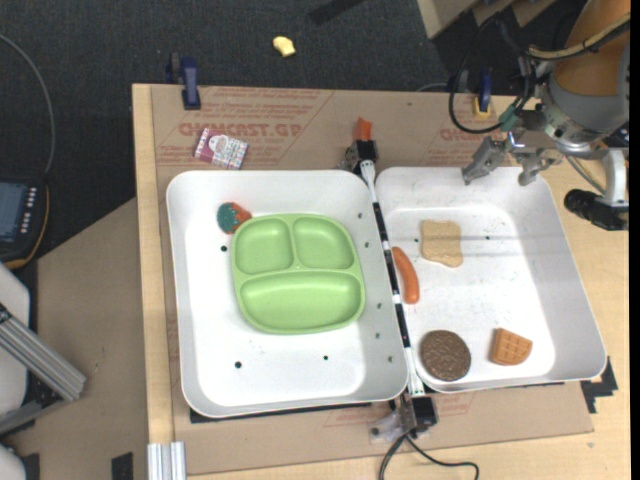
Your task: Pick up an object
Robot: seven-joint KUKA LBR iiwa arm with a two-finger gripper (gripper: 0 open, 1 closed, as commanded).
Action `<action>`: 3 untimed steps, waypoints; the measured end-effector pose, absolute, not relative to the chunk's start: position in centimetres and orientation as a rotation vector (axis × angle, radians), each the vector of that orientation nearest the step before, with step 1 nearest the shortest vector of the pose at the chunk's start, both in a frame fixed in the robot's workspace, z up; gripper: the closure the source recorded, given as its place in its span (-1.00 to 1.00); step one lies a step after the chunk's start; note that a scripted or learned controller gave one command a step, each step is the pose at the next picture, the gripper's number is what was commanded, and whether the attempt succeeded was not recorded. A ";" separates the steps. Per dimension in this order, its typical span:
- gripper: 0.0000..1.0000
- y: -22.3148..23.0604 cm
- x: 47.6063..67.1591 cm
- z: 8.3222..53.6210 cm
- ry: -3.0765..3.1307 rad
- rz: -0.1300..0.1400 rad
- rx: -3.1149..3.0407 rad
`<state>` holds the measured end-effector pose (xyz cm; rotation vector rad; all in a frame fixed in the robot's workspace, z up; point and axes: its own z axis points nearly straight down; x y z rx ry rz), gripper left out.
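Observation:
My gripper [505, 166] hangs over the back edge of the right bin [560, 268] with its two fingers spread open and nothing between them. Below it in that bin lie a tan slice of bread [440, 242], an orange sausage [405, 274] along the left wall, a brown round cookie [444, 354] and an orange waffle piece [510, 347] near the front. The bread is the nearest item, down and to the left of the fingers.
The left bin [200, 338] holds a green divided plate [296, 272] and a small red-and-green toy [233, 216] at its back left. A pink card [220, 147] lies on the cardboard behind the bins. Clamps [363, 148] sit between the bins.

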<state>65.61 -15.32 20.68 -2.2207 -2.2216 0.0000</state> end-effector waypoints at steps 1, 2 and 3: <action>-1.00 -14.8 60.4 8.1 -2.215 0.000 -2.222; -1.00 -12.4 66.9 8.6 -2.230 -0.007 -2.220; -1.00 -10.4 64.7 8.7 -2.225 -0.003 -2.221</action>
